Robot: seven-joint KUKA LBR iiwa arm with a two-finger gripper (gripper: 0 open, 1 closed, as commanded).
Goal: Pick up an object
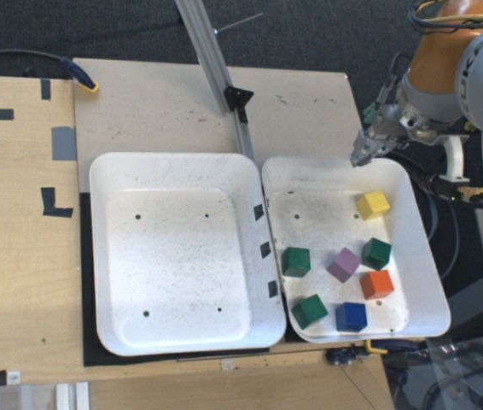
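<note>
From above, the arm's upper part is cut off at the right edge, and the gripper (366, 150) is too small and blurred to judge; I cannot tell its state. It hangs tilted over the far rim of the right bin (421, 229), nothing visibly held. In that bin lie a yellow cube (373, 204), three green cubes (295, 260), a purple cube (342, 264), an orange cube (376, 284) and a blue cube (351, 316), mostly toward the near side. The left bin (105, 229) sits just beside it.

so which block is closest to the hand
The yellow block, alone at the right bin's far end, just below the hand; the other six cluster nearer the front.
</note>
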